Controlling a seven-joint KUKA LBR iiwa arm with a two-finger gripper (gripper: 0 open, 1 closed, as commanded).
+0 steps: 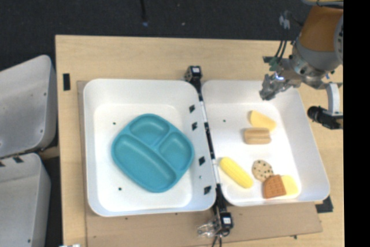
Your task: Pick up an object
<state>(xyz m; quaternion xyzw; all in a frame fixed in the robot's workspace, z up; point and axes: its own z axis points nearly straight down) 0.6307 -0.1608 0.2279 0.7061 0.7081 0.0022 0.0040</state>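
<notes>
White plastic makes up both bins, set side by side on the bench [69,61], and we see the arm [317,37] reaching in from three o'clock. Its gripper [270,89] hangs over the right bin [309,124], at about one o'clock of that bin, near the far rim. We cannot tell how the gripper stands at this size; nothing shows in it.

In the right bin we count five food items. A yellow wedge [262,120] lies near the bin's middle, just toward six o'clock from the gripper and apart from it. Touching or just beside the wedge at its six o'clock is a tan roll [256,136]. Toward seven o'clock of the bin lies a corn cob [236,172], slanted. A cookie [262,169] sits just at the cob's three o'clock. At the cookie's five o'clock is an orange cracker [274,187], with a yellow piece [288,184] touching it on the three o'clock side.

In the left bin [92,124] a teal tray [151,151] with compartments lies flat, turned at a slant, a little toward five o'clock of the bin's centre.

A black clip [193,73] sits at twelve o'clock of the seam between the bins.
</notes>
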